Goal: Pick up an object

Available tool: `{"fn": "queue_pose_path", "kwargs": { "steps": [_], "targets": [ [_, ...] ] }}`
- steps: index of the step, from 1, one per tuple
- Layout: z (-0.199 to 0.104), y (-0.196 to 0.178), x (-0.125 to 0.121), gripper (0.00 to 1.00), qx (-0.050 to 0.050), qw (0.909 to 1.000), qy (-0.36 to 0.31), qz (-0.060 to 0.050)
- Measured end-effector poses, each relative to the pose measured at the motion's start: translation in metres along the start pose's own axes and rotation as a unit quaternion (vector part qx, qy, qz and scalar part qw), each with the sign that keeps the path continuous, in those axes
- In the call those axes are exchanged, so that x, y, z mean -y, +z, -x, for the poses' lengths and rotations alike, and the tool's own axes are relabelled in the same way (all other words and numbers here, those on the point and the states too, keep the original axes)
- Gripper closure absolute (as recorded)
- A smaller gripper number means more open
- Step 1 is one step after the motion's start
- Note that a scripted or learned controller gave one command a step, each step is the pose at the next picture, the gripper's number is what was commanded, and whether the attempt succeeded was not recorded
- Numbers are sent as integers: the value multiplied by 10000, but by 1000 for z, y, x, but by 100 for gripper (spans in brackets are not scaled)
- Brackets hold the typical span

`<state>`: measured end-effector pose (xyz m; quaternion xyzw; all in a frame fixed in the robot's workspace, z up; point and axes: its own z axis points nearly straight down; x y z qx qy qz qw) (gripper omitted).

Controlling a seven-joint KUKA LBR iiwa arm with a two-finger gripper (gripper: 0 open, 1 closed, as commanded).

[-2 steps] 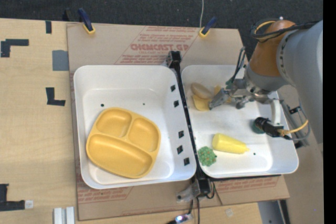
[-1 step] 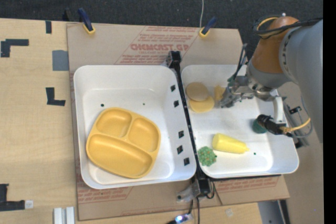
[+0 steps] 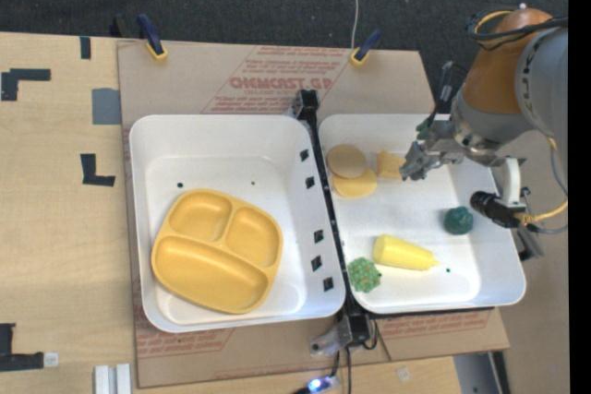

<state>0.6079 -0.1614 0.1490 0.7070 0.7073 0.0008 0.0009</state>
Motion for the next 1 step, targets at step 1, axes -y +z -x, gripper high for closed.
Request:
{"fn": "queue_pose_path", "kwargs": {
  "steps": [1],
  "targets": [
    [7, -60, -3, 100, 6, 10000, -4, 11]
  ]
}}
